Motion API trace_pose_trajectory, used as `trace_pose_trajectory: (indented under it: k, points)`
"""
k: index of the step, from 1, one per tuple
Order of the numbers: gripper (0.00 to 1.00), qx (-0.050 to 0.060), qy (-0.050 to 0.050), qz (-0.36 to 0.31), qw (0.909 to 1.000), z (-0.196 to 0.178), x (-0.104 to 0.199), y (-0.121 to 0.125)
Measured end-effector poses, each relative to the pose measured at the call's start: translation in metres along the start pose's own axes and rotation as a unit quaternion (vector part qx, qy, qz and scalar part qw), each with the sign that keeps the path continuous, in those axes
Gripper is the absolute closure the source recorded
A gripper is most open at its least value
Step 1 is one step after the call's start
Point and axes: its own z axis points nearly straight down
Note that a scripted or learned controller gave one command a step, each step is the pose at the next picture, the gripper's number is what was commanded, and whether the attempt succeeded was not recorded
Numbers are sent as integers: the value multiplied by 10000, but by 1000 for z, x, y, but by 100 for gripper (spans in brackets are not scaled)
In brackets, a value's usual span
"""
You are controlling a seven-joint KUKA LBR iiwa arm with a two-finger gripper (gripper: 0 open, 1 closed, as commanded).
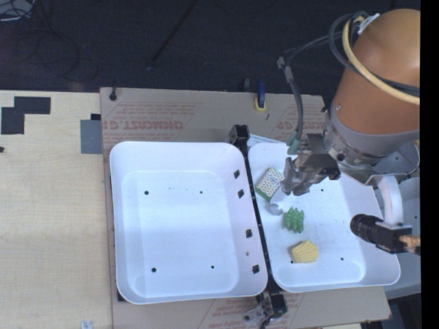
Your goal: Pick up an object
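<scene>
Two white bins are sitting side by side; the left bin (178, 225) is offering open floor. Crowding the right bin (350, 266), the gripper (293, 182) is hovering, grip unreadable, beside a patterned block (269, 181), knobbly green piece (294, 219) and ridged yellow piece (304, 252).

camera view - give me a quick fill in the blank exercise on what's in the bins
1. The green object lies in the ____ bin.
2. The object nearest that bin's front edge, below the green one, is ____ in colour.
3. The gripper hangs over the ____ bin.
4. The checked green-and-white object lies ____ the black clips joining the bins.

Missing words: right; yellow; right; beside
</scene>
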Motion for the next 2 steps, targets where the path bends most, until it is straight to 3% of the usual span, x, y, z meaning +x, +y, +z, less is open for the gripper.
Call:
trace_pose_trajectory:
  k: [2]
  points:
    - [100, 33, -8, -62, 10000, -18, 0, 0]
